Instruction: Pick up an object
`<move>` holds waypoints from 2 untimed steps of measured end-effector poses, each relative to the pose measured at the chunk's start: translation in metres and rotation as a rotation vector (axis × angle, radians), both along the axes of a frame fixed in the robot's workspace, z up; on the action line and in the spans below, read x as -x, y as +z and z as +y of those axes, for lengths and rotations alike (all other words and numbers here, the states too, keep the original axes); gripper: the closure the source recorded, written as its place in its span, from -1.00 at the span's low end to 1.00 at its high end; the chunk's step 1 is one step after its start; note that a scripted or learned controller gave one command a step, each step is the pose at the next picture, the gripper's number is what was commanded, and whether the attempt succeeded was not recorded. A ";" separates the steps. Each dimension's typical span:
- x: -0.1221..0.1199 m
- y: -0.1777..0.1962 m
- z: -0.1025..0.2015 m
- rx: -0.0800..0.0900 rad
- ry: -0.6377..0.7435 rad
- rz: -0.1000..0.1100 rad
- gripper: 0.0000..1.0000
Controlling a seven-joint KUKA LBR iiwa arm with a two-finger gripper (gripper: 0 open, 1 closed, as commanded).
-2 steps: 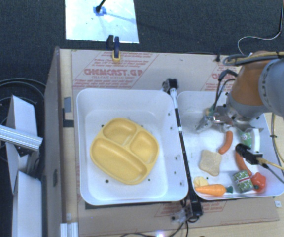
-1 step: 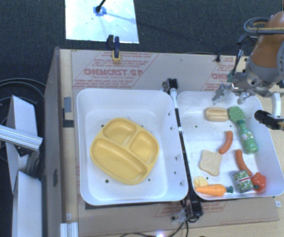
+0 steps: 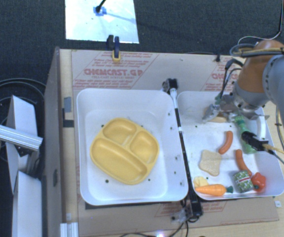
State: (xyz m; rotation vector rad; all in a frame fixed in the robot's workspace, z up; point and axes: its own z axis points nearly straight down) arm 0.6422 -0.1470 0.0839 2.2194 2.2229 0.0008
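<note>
the end effector (image 3: 215, 112) of the grey arm hovers at the upper edge of the right white bin (image 3: 275, 181); whether it is released or clenched cannot be told. the nearest orange-red toy sausage (image 3: 225, 142) lies at five o'clock, long axis one-to-seven.

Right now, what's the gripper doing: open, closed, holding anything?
Gripper: low in the right bin near its far edge; open or closed cannot be told.

A robotics lab: around the bench (image 3: 132, 65), loose cables (image 3: 4, 90) and aluminium framing (image 3: 14, 135) to its left, dark carpet (image 3: 23, 28) beyond
</note>
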 end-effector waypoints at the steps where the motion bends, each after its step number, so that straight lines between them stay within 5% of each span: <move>1: -0.019 0.054 -0.003 0.001 0.003 -0.005 -1.00; 2: 0.019 0.061 0.004 0.001 0.000 -0.001 -1.00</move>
